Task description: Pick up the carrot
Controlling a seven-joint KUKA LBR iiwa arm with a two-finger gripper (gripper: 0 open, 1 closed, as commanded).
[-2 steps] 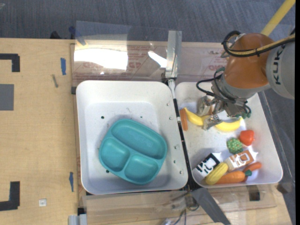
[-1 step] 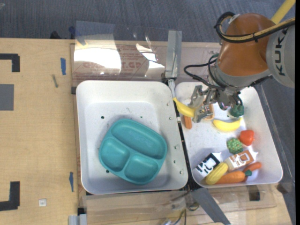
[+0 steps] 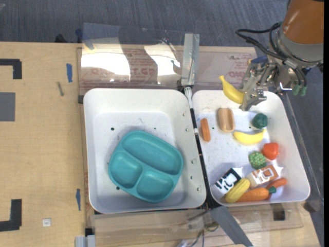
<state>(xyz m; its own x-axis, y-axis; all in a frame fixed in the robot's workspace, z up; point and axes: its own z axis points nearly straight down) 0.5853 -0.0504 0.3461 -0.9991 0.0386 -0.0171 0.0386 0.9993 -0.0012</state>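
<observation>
Nearest the camera, along the front wall of the right bin (image 3: 300, 187), the carrot (image 3: 255, 194) is seen lying on its side, its green top pointing right and its blunt end touching a yellow corn cob (image 3: 237, 190); a small orange-and-white carton (image 3: 264, 175) lies just behind it. No part of the pick is judged to be done: the carrot is resting on the bin floor, untouched. The hand (image 3: 253, 98) is held at the far edge of the same bin, just beside a banana (image 3: 231, 90), well apart from the carrot. Whether its two fingers are apart or together cannot be told, since they are blurred against the bin rim, and nothing is seen between them. Everything is therefore judged to remain: the hand must be carried across the bin toward the front, lowered over the carrot, closed on it and raised. The left bin (image 3: 97, 107) is occupied by a teal divided plate (image 3: 146, 164).
</observation>
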